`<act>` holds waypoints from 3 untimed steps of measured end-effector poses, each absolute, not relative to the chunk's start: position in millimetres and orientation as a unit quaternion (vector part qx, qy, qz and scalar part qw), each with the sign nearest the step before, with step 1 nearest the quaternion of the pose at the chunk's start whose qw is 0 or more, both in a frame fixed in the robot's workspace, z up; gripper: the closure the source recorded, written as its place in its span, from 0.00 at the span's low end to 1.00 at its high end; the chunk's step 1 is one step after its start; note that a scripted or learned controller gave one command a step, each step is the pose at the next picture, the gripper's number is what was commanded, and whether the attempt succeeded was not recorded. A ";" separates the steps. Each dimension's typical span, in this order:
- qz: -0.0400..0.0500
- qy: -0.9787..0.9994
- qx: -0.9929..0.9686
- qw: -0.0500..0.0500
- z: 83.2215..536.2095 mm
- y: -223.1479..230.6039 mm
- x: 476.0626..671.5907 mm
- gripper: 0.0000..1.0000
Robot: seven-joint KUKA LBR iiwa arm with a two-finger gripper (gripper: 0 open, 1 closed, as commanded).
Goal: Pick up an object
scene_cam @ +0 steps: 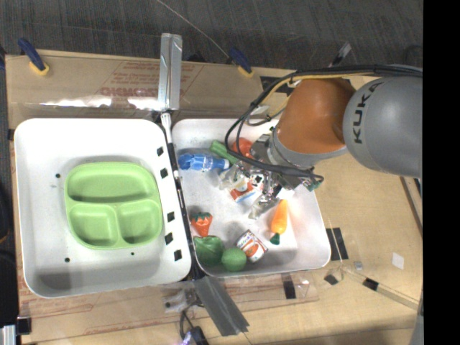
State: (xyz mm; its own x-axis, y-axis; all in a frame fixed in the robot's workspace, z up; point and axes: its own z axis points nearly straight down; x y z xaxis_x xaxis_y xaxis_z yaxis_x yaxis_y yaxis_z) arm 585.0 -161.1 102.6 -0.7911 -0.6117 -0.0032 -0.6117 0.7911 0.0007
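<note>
Down in the right bin (316, 243), the jaws (264, 192) hover beside the carrot (279, 220); their spread I cannot tell.

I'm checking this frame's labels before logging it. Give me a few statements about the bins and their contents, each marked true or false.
1. The green divided tray lies in the left bin. True.
2. The blue bottle lies in the left bin. False: it lies in the right bin, near the divider.
3. The end effector is over the right bin. True.
4. The carrot lies on the bench outside both bins. False: it lies inside the right bin.
5. The green pepper sits at the right bin's near edge. True.
</note>
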 end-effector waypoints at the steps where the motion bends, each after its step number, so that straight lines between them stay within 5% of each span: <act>1: 0.001 0.955 -0.297 -0.001 91.3 -195.3 533.7 0.00; 2: 0.001 0.971 -0.238 -0.001 91.3 -129.0 530.8 0.00; 3: 0.000 0.956 -0.292 0.002 114.4 -121.8 599.2 0.00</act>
State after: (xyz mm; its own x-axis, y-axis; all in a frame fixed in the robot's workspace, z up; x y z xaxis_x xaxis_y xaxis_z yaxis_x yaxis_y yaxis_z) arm 599.2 -121.8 114.4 -0.8297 -0.5582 -0.0033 -0.5582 0.8297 -0.0019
